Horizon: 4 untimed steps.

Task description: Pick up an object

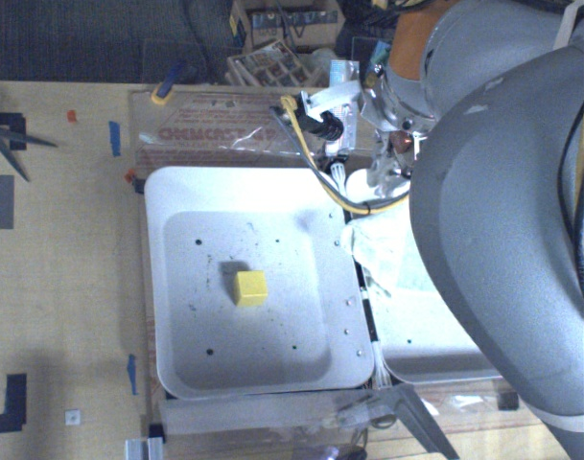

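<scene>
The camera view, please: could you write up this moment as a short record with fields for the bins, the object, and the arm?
left bin: shallow, white, floor speckled with dark spots
object: one yellow block, lying near the middle of the left bin's floor
right bin: largely hidden beneath the arm
arm: grey, orange band, reaching in from the right above the right bin
gripper: near the bins' far edge, apart from the block; finger state unclear
contact with block: none

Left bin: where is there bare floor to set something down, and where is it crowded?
The left bin holds one yellow block near its middle; bare floor rings it on every side, widest toward the far wall and near wall. The crowded part is the far right corner, where the wrist and its yellow cable hang. The arm covers most of the right bin.
</scene>
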{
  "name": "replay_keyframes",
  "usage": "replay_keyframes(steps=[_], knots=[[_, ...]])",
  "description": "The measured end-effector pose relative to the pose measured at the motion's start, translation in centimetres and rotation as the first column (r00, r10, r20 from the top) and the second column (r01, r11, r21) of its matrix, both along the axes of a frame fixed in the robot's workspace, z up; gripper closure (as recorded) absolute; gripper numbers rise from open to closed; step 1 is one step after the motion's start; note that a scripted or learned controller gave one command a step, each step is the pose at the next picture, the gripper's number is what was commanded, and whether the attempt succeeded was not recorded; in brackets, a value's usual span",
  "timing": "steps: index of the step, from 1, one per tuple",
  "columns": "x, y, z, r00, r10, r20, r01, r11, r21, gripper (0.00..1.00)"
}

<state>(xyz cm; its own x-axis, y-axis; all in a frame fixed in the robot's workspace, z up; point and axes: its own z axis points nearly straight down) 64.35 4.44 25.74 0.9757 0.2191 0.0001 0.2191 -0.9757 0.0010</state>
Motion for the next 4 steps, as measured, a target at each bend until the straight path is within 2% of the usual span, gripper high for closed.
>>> replay_keyframes(steps=[1,2,3,4], knots=[[-2.6,-1.9,-7.5,0.980,0.198,-0.008,-0.198,0.980,0.003,1.00],[-4.8,0.8,-7.5,0.901,0.433,-0.007,-0.433,0.901,0.004,1.00],[-7.8,3.7,1.9,0.976,0.216,-0.002,-0.216,0.976,0.000,1.00],[-12.0,3.5,3.2,1.000,-0.024,-0.002,0.024,1.000,-0.001,1.00]])
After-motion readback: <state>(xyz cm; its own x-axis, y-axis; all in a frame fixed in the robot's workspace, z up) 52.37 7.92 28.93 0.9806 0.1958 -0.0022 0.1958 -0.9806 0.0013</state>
